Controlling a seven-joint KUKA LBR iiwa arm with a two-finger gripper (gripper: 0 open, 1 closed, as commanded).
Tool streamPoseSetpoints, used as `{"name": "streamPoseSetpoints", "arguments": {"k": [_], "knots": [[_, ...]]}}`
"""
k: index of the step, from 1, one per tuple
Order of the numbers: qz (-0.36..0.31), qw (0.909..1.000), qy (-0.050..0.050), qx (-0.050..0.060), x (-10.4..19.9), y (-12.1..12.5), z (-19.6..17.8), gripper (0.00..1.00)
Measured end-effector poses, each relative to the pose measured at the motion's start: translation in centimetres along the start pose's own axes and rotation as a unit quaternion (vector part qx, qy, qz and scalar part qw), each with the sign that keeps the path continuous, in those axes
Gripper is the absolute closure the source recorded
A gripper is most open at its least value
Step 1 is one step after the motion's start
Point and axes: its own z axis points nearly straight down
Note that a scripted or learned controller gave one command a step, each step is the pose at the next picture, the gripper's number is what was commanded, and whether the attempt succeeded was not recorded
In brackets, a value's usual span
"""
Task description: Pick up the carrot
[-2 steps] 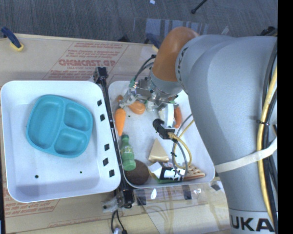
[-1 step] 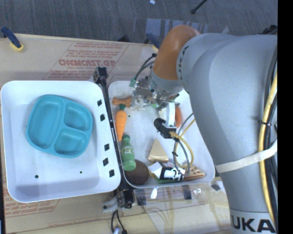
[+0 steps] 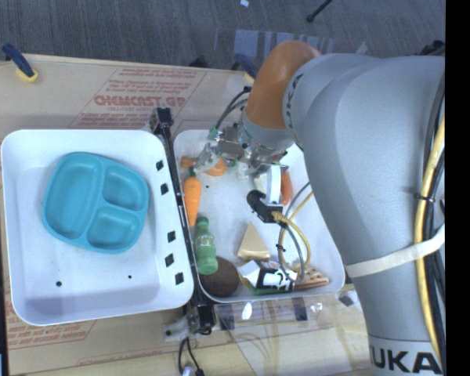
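Steel-grey fingers (image 3: 236,153) hung low over the far end of the right bin (image 3: 323,233), and whether they were parted or pinched could not be told from above; the wrist hardware and cables crowded them, and nothing clearly sat between them. Just to their near-left lay the carrot (image 3: 192,197), pressed along the bin's left wall, its long axis running roughly from far to near, the thick end nearer the gripper. So the carrot lay beside the tool rather than under it. My judgement: the coming move turned on a short shift toward that left wall, with the fingers set across the carrot's width, and the wall could crowd one finger.

Further out, a green bottle (image 3: 204,246) followed the carrot in line, then a brown round item (image 3: 222,277) at the near corner. A tan wedge (image 3: 254,244) sat mid-bin. Across the divider, the left bin (image 3: 31,288) carried a blue divided plate (image 3: 96,201), well apart from the action.
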Motion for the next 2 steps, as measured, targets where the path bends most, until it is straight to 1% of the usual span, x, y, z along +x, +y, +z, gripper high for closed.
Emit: {"name": "streamPoseSetpoints", "arguments": {"k": [1,2], "knots": [[0.149,0.9889,-0.001,0.009,-2.2,-3.8,1.8,0.0],[0.191,0.9814,-0.003,0.011,-0.5,1.3,1.8,0.0]]}}
